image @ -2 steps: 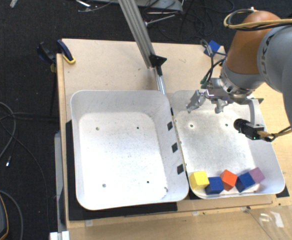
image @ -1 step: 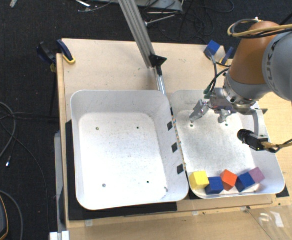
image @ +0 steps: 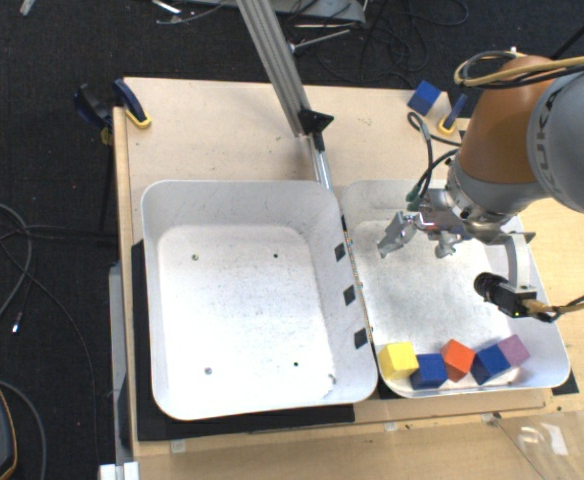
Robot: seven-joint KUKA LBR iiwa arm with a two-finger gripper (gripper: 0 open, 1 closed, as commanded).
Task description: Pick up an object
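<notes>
The task looks to be at its beginning, because nothing is lifted yet. The gripper [image: 419,240] hangs over the upper part of the right bin [image: 422,298], and its two fingers stand spread apart with only the white bin floor visible between them, so it holds nothing. All the things that could be picked lie together in a row along the near edge of this same bin: a yellow cube [image: 399,358] at the left end, then a blue cube [image: 430,370] touching it, an orange cube [image: 459,357], a second blue cube [image: 491,363] and a pale purple cube [image: 514,349] at the right end. They sit close against each other and against the bin wall, well apart from the gripper. The left bin [image: 237,298] shows only small dark specks on its floor. In my judgement what is left is nearly everything: to choose one cube, to bring the gripper over it, to go down, to close and to lift. The crowded row may make a clean grasp difficult, since the neighbours leave little room for the fingers.
</notes>
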